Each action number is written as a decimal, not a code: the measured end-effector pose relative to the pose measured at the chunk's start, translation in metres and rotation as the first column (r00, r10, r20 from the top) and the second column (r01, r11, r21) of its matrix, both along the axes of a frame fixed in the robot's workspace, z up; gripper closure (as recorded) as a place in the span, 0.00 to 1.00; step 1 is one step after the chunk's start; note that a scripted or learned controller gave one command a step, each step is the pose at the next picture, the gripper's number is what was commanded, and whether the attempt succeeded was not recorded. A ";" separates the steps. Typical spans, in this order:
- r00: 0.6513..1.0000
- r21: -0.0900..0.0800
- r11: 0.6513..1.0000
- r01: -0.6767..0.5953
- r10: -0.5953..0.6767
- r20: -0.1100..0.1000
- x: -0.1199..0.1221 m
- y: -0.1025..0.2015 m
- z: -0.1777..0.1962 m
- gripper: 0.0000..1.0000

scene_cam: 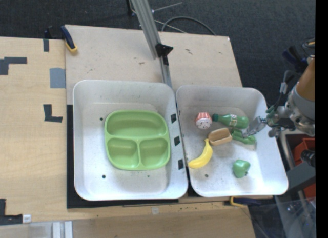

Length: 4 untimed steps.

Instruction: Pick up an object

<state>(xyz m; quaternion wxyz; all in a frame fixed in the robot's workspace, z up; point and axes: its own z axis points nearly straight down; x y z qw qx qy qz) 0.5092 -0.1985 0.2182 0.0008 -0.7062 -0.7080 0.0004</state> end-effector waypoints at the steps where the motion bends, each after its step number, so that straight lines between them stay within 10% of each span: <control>1: 1.000 0.000 1.000 0.001 -0.001 0.000 0.000 0.000 0.000 0.00; 4: 1.000 -0.002 1.000 0.001 -0.001 0.000 0.000 0.013 -0.129 0.00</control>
